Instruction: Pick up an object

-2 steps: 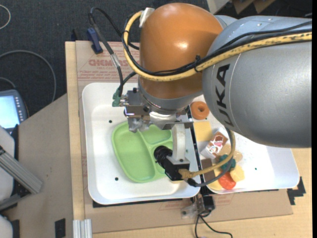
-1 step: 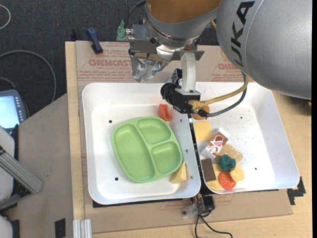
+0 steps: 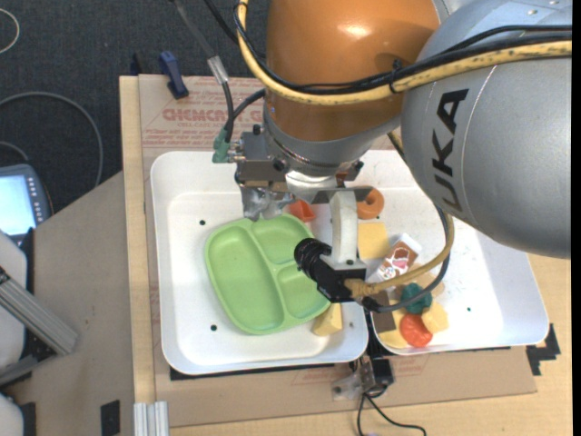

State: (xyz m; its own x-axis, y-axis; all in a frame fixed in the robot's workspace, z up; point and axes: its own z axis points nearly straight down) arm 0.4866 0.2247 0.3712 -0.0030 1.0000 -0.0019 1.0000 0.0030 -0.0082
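A light green divided plate lies in the left bin. My gripper hangs at the plate's far edge, low over the bin, under the big orange and grey wrist. A small orange-red piece lies just right of the gripper. A pale yellow wedge rests against the plate's near right corner. I see nothing held in the gripper.
The right bin holds an orange round piece, a yellow block, a red and white packet, a teal piece, a red piece and a yellow piece. The arm covers much of that bin.
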